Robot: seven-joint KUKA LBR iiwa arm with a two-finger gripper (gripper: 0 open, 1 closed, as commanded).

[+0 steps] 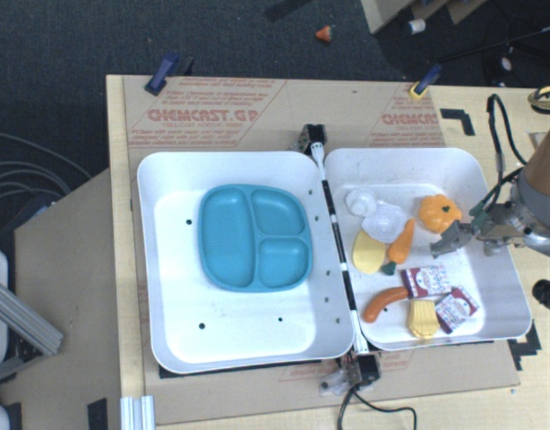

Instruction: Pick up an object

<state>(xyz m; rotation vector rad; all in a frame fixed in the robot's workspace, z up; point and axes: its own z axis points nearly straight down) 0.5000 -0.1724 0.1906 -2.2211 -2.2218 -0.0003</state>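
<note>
Plainly, nothing had been lifted: the toys all lay in the right bin [503, 280] and the arm hung at its right rim.

From where I stood, the left bin [167, 267] held a blue divided plate [254, 237], lying flat near its middle. Past the divider, the other bin carried the clutter: a clear crumpled wrapper [373, 209], a yellow lemon-like piece [368, 253], a small carrot [402, 240], a sausage [385, 303], a corn cob [422, 319], two printed packets [441, 294] and an orange pumpkin-like toy [436, 211]. Just right of that toy sat the gripper [456, 238], low over the bin floor; I saw nothing between its fingers, and whether they stood wide or narrow I could not tell. To my eye, the pick was barely begun, with closing on something and raising it all left to do.
</note>
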